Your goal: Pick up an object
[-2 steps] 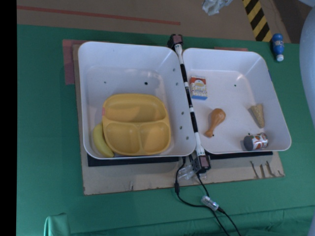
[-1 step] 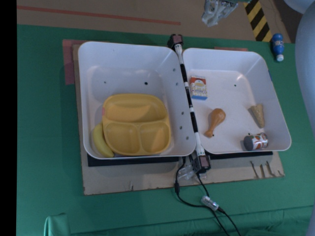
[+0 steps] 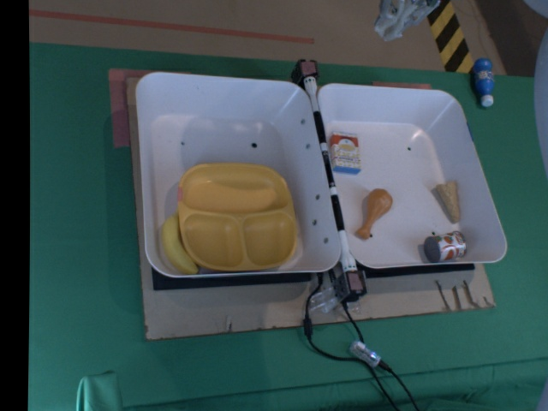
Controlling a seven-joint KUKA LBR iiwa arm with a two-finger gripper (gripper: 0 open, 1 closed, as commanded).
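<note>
- The left bin holds a yellow divided tray with a banana tucked at its left edge.
- The right bin holds a small carton, a brown drumstick, an ice-cream cone and a can on its side.
- The gripper hangs above the bins' far edge; whether it is apart or together cannot be told.

Bench: green-covered surface, seen from above at a slant.
Base sheet: brown cardboard lying flat on the green cover.
Bins: 2 shallow white bins, left bin and right bin, side by side on the cardboard.
Far right corner: small blue-and-white figure standing on the green.
Front: black cable trailing across the cover.
</note>
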